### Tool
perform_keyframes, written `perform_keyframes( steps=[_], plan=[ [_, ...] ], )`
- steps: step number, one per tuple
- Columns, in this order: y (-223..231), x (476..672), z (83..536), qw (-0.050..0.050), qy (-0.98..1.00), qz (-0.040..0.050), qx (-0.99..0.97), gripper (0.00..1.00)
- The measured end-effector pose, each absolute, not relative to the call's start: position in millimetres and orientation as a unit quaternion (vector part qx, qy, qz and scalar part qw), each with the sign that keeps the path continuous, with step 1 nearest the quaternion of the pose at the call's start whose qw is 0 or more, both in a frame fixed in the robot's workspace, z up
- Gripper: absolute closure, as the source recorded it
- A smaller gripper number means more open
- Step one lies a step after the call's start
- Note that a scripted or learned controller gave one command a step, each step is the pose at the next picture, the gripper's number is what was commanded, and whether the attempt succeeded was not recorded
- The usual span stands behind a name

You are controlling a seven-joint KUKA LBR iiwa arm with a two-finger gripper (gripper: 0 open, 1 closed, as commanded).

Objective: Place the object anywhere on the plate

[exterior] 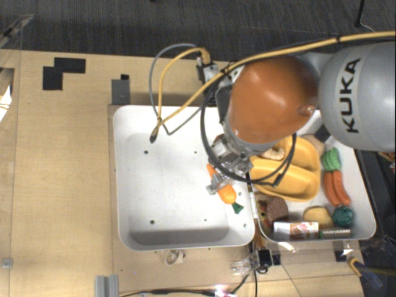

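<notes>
A toy carrot, orange with a green leaf end, hangs over the right part of the left white bin, close to the wall between the two bins. My gripper sits under the big orange wrist band and is shut on the carrot. A bit of orange shows on the upper left side of the fingers, and the thick end with the leaf sticks out at the lower right. The arm's body hides the wrist and much of the fingers.
The right bin holds yellow bananas, a green piece, a red-orange piece, a dark green piece, a potato, a brown item and a lying tube. Cables loop over the left bin's back.
</notes>
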State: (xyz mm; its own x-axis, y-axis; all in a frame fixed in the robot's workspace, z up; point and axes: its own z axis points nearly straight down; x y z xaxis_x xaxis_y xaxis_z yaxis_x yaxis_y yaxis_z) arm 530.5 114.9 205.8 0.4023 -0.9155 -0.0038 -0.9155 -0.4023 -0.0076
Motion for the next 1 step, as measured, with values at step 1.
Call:
perform_keyframes(
  steps=[1],
  plan=[
    [84.8,591.1,190.0,0.004,0.634,-0.0011,-0.773,1.0]
  ],
)
